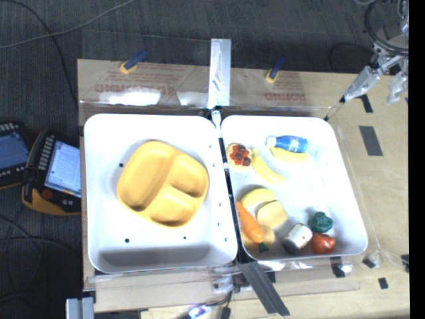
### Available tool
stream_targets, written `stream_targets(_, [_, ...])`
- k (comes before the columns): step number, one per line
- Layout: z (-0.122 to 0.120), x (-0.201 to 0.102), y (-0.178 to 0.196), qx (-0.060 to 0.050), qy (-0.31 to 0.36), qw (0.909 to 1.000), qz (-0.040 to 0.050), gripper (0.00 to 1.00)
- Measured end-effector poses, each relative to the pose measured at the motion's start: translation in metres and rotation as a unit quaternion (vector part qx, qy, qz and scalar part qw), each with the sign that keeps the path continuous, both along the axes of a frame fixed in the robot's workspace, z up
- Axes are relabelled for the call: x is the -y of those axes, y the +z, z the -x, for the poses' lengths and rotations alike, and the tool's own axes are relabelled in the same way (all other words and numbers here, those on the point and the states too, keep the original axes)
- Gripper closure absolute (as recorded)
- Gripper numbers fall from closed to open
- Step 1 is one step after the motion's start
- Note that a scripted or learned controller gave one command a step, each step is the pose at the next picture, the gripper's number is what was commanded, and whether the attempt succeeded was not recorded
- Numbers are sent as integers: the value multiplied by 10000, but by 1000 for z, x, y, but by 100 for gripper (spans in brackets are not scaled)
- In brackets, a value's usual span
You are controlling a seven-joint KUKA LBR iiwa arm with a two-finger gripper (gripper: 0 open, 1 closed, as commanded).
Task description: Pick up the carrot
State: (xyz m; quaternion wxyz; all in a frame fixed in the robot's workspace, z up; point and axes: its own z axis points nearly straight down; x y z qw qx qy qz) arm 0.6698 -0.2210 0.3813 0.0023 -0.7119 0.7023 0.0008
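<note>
Now, camera view: looking down at a slant on two white bins side by side on the bench (385,198).
Carrot (250,224): it's lying in the right bin (345,178), hard against the bin's left wall, near the front corner.
Carrot axis: long axis runs on a diagonal, from upper left down toward lower right in the view.
Carrot ends: the narrow orange end points up and left toward the divider; the thicker end sits lower, where a dark green bit shows, just by the bin's front rim.
Carrot neighbours: a pale yellow-green round fruit (263,206) sits just beside it on the right, touching or very nearly; I can't tell which.
Other items, right bin: banana (267,167) along the upper middle, small blue and white bottle (287,142) above it, a little red and orange piece (239,154) at the upper left.
Front corner, right bin: a grey and white cube-like object (297,237), a dark green item (322,222) and a red one (323,243) bunched together; too small to name for sure.
Left bin (106,244): one big yellow lobed object (163,181) sitting in the middle.
Gripper (388,72): up at the top right corner, well apart from the carrot and outside both bins.
Claw state: cut off by the frame edge and tangled with cables; whether it's parted or closed, I cannot tell.
Off the bench: a handheld pendant with a screen (50,175) on the dark floor at left, partly cropped.
</note>
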Motion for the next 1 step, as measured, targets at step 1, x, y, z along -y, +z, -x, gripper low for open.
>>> stream_targets(1, [0,-24,12,11,1401,9901,-3,0])
